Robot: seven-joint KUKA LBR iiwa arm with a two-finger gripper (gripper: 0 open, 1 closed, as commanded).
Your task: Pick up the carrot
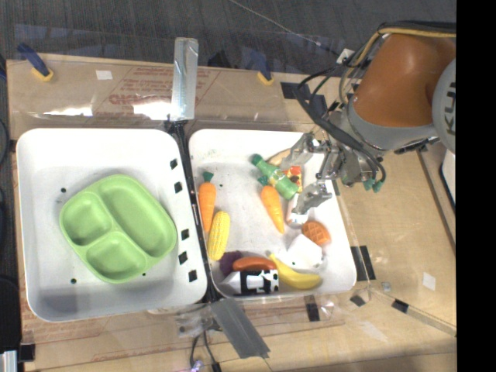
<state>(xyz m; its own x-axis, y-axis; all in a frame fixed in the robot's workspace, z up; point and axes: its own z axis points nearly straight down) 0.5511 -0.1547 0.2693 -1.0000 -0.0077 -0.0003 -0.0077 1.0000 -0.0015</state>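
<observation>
The carrot (272,208) still lay unlifted on the floor of the right bin (232,142), just beside and left of our fingers (308,200), which hung low, slightly apart and clamped on nothing.

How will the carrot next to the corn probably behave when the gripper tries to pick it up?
The carrot looks like smooth toy plastic, so probably stiff, light and slippery. Its tapered round body may roll, though the bin wall and corn flank it.
</observation>
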